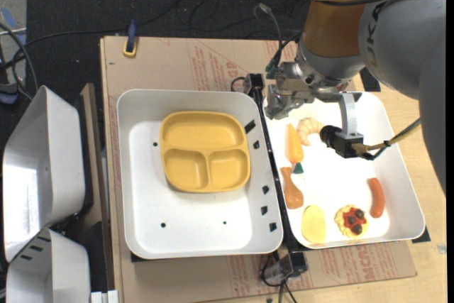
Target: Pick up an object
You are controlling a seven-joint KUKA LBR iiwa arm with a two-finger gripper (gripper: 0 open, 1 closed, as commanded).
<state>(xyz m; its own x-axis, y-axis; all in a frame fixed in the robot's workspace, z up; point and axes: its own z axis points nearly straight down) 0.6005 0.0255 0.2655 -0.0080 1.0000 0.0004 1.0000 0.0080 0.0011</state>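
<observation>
My gripper [279, 106] hangs over the far left corner of the right bin [401, 174], under the grey wrist and orange band. Just below it in that bin lie an orange toy carrot [293, 143] and a pale shrimp [309, 127]. Further toward the front are a drumstick [291, 187], a yellow oval slice [313, 223], a small tart with red and dark toppings [352, 220] and a red sausage [377, 196]. I see nothing held by the gripper.
The left bin [135, 174] holds a yellow divided plate [206, 151]. A black part on a cable [342, 142] hangs from the arm over the right bin. Cardboard [184, 60] lies under both bins. The arm covers the right bin's far edge.
</observation>
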